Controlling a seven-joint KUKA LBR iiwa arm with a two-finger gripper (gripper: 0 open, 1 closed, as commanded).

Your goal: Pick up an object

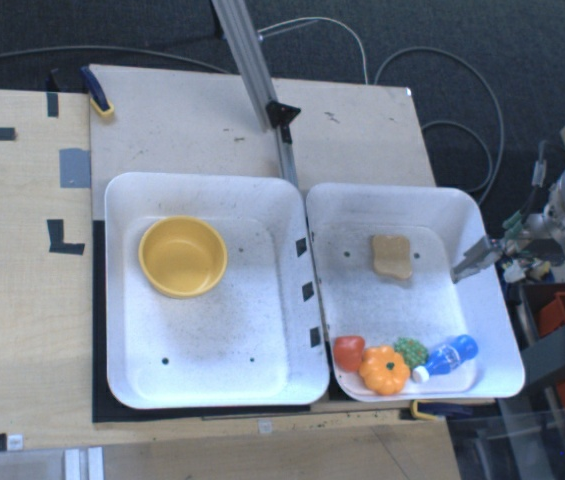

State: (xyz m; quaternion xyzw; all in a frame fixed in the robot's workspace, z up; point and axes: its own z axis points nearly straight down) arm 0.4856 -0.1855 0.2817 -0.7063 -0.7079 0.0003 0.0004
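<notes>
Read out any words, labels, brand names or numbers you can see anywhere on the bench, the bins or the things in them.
No readable text anywhere.
Blue bottle: any label is too small and blurred to read.
Yellow bowl, tan sponge, orange pumpkin: no markings visible.
Bench: dark tape pieces, no letters.

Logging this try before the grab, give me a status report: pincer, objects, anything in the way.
Pincer at right bin's right rim, holding nothing. Tan sponge lies alone mid-bin; tomato, pumpkin, broccoli, blue bottle clustered at near edge. Path to sponge unobstructed.
</notes>
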